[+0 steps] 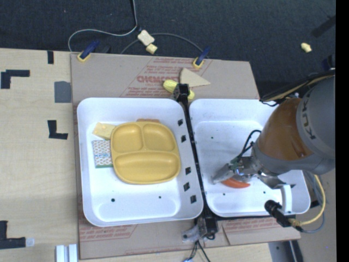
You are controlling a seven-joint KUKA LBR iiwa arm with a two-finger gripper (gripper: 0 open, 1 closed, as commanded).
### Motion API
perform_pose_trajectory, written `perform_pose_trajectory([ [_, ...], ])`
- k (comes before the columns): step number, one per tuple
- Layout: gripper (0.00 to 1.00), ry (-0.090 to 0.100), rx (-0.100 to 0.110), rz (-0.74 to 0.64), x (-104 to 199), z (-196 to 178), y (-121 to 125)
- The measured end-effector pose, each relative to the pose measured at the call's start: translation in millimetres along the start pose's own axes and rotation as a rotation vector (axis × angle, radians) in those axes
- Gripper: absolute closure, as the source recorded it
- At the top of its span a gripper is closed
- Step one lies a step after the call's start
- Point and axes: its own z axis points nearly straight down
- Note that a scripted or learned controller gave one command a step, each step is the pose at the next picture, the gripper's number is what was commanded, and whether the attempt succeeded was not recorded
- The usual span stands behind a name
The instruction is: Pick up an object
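Observation:
An orange-red object point(238, 183) lies on the floor of the right bin point(218, 119), near its front. My gripper point(228, 173) is low in that bin, right over the object's left end, with grey fingers point(220, 174) pointing left. The arm's grey and orange body covers the bin's right side. The left bin point(87, 146) holds a yellow divided plate point(145, 152), a pale yellow block point(102, 130) and a small patterned card point(101, 153) beside the plate's left edge.
A black divider clip strip point(189, 146) runs between the two bins. Cardboard point(158, 72) lies under the bins, with yellow clamps point(182, 89) at its back edge. Cables run across the dark floor behind.

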Motion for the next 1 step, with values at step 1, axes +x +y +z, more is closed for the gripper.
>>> perform_pose_trajectory([
  [1, 1.00, -0.002, 0.000, 0.002, -2.2, -10.2, 1.3],
])
